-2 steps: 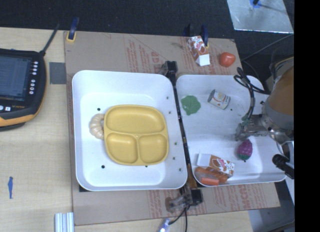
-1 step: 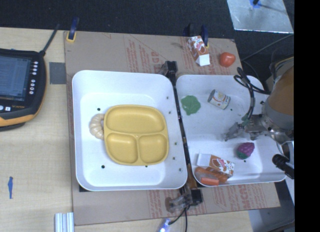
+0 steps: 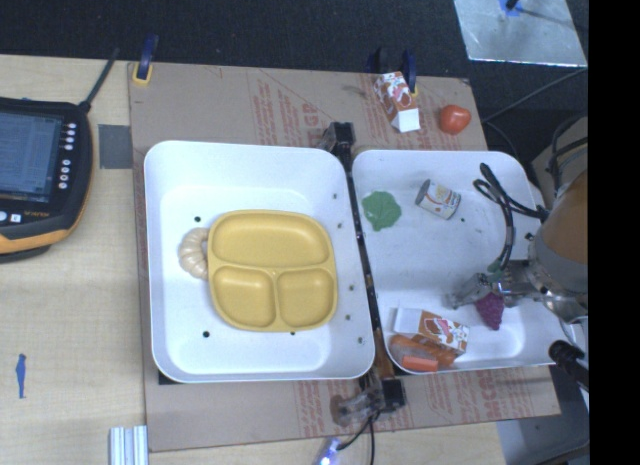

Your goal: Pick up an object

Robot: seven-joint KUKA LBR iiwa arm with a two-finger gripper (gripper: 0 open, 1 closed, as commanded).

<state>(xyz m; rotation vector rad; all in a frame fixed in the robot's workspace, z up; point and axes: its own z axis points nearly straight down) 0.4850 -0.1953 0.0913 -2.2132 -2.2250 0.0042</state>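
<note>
My gripper (image 3: 488, 295) hangs low over the right bin (image 3: 400, 168), near its right side. A small purple object (image 3: 490, 310) lies directly under it, touching or very close to its tip. Also in this bin are a green blob (image 3: 381, 209) and a small tin (image 3: 438, 199) toward the back. A white and orange packet (image 3: 440, 331) and an orange-red piece (image 3: 415, 353) sit at the front edge. In the left bin (image 3: 165, 168), a yellow divided plate (image 3: 272, 268) has a beige object (image 3: 192, 251) at its left side.
Black cables (image 3: 497, 193) loop over the right bin's back right corner. Behind the bins, a small carton (image 3: 398, 101) and a red ball-like fruit (image 3: 454, 118) rest on the cardboard. A control tablet (image 3: 30, 173) lies at the far left.
</note>
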